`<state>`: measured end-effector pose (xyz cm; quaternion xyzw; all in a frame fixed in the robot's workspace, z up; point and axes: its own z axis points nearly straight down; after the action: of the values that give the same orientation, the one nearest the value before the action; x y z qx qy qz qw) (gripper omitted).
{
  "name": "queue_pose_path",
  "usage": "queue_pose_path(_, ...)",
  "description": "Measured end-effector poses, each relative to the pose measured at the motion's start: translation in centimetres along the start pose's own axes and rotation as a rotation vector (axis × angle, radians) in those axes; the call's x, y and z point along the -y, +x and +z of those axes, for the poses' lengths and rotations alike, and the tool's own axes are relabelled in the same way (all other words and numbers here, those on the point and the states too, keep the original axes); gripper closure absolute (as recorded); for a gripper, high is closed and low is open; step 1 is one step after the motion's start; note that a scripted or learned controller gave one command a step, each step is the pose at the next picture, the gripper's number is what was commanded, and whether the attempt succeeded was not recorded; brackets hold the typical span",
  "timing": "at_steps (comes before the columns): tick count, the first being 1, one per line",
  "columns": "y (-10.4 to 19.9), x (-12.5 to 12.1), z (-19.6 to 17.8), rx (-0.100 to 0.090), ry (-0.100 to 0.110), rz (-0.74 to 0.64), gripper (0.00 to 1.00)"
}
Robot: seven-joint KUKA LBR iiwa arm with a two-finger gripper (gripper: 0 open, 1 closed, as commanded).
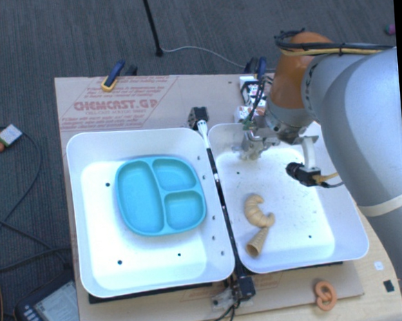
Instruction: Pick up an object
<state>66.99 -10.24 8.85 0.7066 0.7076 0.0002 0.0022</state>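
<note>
We see a thick arm [360, 116] with a smooth, rounded grey shell. Above the wrist sits an orange band [292, 73]. A dark cable [331, 48] loops over the band's top. Thin wires and a small white part cluster at the metal claw [253, 145]. A black fitting [302, 173] juts out beside it.

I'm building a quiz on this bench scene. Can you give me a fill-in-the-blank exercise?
1. The light blue divided plastic plate lies in the ___ white bin.
2. That plate has ___ compartments.
3. The tan croissant lies in the ___ white bin, beside a tan cone.

Missing words: left; three; right
</note>
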Motion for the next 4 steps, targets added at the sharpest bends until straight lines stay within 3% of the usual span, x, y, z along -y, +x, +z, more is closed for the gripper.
queue_pose_path(1,-5.3,0.1,-2.7,0.000,0.002,0.001,1.00)
queue_pose_path(2,-0.3,2.7,-4.6,-0.002,0.003,0.000,1.00)
queue_pose_path(3,0.5,0.0,0.0,0.000,-0.001,0.000,1.00)
queue_pose_path(4,-3.2,0.2,-4.4,0.000,0.003,0.002,1.00)
